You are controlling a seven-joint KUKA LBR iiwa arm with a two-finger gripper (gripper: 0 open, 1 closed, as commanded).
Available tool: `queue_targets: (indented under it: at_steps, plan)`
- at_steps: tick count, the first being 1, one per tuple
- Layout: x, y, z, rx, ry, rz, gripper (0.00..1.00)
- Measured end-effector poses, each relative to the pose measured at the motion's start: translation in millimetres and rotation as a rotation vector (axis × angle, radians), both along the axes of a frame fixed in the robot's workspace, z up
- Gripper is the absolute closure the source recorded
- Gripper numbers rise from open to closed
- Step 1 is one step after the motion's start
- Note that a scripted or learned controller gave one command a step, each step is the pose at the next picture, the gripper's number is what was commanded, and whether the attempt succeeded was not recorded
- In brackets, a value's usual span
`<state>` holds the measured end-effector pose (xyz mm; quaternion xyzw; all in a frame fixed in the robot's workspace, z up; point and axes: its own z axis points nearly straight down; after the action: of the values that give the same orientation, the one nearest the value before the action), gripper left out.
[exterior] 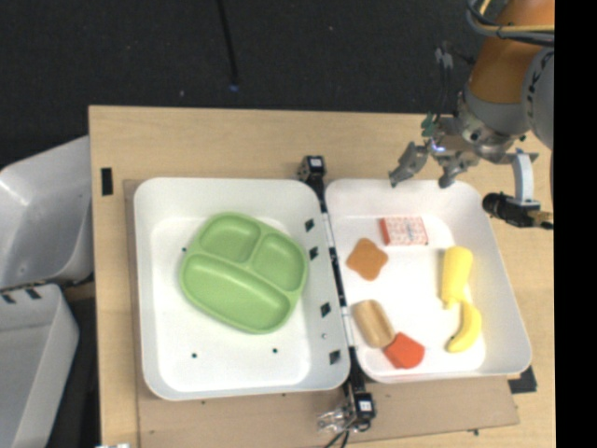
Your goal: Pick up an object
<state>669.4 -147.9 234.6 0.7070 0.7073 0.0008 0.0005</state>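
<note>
I am at the start of the pick: nothing is grasped yet, and my tool point(424, 168) hangs over the far edge of the right bin point(499, 278), above its rim rather than over any of the things inside. My fingers point(403, 169) look spread, with a clear gap between the two tips, and nothing sits between them or touches them.

The candidates all lie in the right bin. Nearest to my tool is a pink patterned packet point(403, 231), lying flat just near of the far rim. Just left and near of it is an orange-brown cookie-shaped piece point(367, 259). Along the right side a yellow banana point(459, 297) runs from far to near. At the near edge a tan bread roll point(373, 323) lies touching or almost touching a red-orange block point(404, 351).

The left bin point(163, 343) holds a green divided plate point(244, 271), well apart from my tool.

My next move, as I judge it, is to choose one thing, probably the packet since it is closest, come nearward over it, line my spread fingers across its narrow side and descend. The packet lies flat, so my fingers may slide over it.
</note>
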Motion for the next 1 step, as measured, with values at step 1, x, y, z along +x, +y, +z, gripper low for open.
queue_targets:
  at_steps: [1]
  plan:
    - [3.7,-2.0,-42.2,-0.003,0.004,0.000,0.00]
